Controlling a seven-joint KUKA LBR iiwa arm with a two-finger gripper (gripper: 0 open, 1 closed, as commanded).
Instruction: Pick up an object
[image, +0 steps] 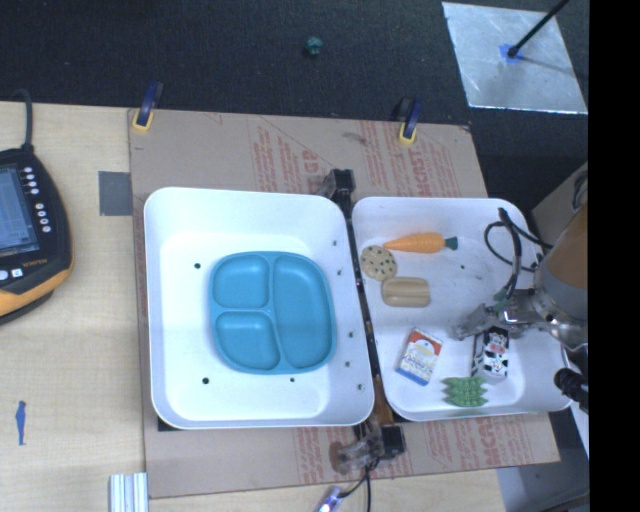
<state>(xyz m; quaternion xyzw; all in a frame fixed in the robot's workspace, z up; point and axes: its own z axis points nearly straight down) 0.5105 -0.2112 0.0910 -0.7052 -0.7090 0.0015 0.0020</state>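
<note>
Low at the frame's right, by the near wall of the right bin (455, 290), you see a green leafy piece (464, 391). A small printed carton (420, 357) lies to its left and a black-and-white item (493, 356) just above it. Your gripper (487, 322) sits right at that item; you cannot tell how wide it stands or whether it has hold of anything. Farther up lie a tan block (405, 292), a speckled cookie (378, 262) and a carrot (415, 242). At centre left, the left bin (180, 280) carries a blue divided plate (271, 311).
</note>
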